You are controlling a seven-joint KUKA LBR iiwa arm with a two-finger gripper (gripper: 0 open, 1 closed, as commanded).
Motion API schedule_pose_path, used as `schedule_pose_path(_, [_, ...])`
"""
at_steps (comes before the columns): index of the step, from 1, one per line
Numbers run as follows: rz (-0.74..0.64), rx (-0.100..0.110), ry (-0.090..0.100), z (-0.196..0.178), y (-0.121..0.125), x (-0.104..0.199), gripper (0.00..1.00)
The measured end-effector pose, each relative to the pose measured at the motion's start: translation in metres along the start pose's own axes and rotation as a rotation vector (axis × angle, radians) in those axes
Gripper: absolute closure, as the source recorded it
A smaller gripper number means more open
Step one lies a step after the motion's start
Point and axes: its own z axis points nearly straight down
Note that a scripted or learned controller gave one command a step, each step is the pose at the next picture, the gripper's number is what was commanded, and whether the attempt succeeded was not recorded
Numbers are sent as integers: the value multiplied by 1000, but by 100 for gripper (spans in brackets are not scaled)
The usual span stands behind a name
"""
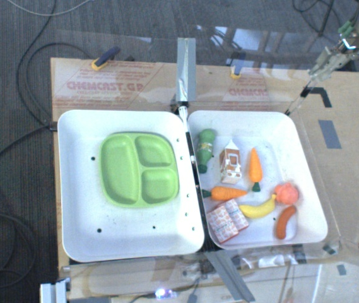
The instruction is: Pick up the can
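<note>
Approach stage, by judgement: tool (338, 46) at upper right, state impossible to tell, well apart from likely can (228, 223) at lower centre; next, aligned descent required.

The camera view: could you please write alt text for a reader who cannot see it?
Two shallow white bins sit side by side on a bench, seen from above. The left bin holds a green divided plate; the right bin holds toy food: a green bottle, a small carton, two carrots, a banana, a sausage and a checked packet.
</note>
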Motion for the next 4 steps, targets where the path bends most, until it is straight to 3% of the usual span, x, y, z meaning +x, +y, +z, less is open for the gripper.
schedule_pose_path(1, [119, 0, 3, -35, 11, 7, 100])
schedule_pose_path(2, [433, 5, 7, 170, 20, 58, 100])
schedule_pose_path(3, [182, 2, 5, 136, -83, 33, 100])
schedule_pose_path(4, [176, 3, 7, 167, -173, 21, 100])
